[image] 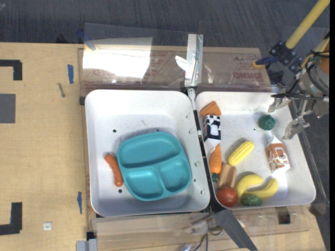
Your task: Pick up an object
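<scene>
The right bin (303,192) holds several toy foods. A dark green ball (267,122) lies near its upper right, and an orange-and-white carton (277,157) lies below that. A yellow corn cob (241,152) rests in the middle, with a banana (256,186), a red tomato (227,195) and a small green piece (251,199) along the front. A black-and-white block (212,127), an orange wedge (210,109) and a carrot (215,161) line the left wall. My gripper (283,118) hovers at the bin's upper right, just right of the green ball. It is open with nothing between its fingers.
The left bin (99,109) carries a teal divided plate (153,164) and an orange sausage (113,170) beside it. A clear plastic wall (193,61) rises behind the bins. A yellow pole (311,14) slants at the top right. Wooden bench (36,140) lies to the left.
</scene>
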